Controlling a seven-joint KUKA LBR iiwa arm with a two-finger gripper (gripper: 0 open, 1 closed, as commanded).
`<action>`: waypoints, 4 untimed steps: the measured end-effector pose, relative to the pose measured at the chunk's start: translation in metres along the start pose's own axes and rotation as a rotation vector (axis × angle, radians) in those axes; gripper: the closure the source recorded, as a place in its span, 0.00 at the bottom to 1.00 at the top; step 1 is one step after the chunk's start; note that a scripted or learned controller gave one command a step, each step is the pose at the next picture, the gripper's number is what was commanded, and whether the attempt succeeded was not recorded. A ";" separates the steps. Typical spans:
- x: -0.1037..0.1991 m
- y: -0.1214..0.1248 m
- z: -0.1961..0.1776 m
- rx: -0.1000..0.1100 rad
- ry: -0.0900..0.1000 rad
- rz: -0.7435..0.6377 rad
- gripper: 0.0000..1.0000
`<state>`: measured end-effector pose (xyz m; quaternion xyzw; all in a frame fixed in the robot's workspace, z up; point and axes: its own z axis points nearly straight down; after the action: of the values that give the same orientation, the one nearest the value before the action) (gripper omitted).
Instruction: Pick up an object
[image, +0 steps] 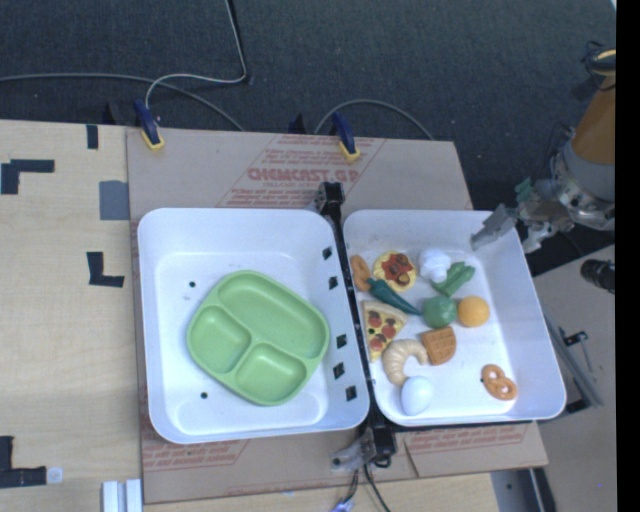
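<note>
While the arm reaches in from three o'clock, the gripper (500, 225) hangs over the upper right rim of the right bin (540, 330), up at about one o'clock of that bin, and nothing is seen caught in it; whether the claw is released or clenched, I cannot tell from this angle. Every candidate for the pick lies on the right bin's floor, a heap of toy food crowded toward its left and middle. At eleven o'clock sits a small round pizza (397, 268), with an orange piece (359, 272) just beside it against the left wall. Right next to the pizza, toward twelve, is a white lump (435, 263), touching a green piece (458, 277) that slants down toward the centre. A long dark green vegetable (392, 294) runs across below the pizza, and a rounder green piece (438, 311) sits dead centre with an orange ball (473, 311) touching it at three o'clock. Lower down, a pizza slice (381, 325) lies at nine o'clock, a croissant (402, 357) at seven, a brown waffle square (438, 345) just beside it, and a white egg (417, 394) at six near the front wall. A pretzel (498, 382) lies alone at five o'clock, well apart from the rest. Over in the left bin (160, 300), a green divided plate (258, 337) lies flat in the middle.
</note>
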<state>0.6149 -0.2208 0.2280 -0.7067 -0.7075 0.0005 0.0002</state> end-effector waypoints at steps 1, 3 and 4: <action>0.073 0.040 0.072 0.002 0.001 -0.002 0.00; 0.126 0.007 0.142 -0.003 -0.001 0.000 0.00; 0.115 -0.003 0.142 -0.006 -0.001 -0.001 0.00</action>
<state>0.6112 -0.1060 0.0865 -0.7064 -0.7078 -0.0013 -0.0019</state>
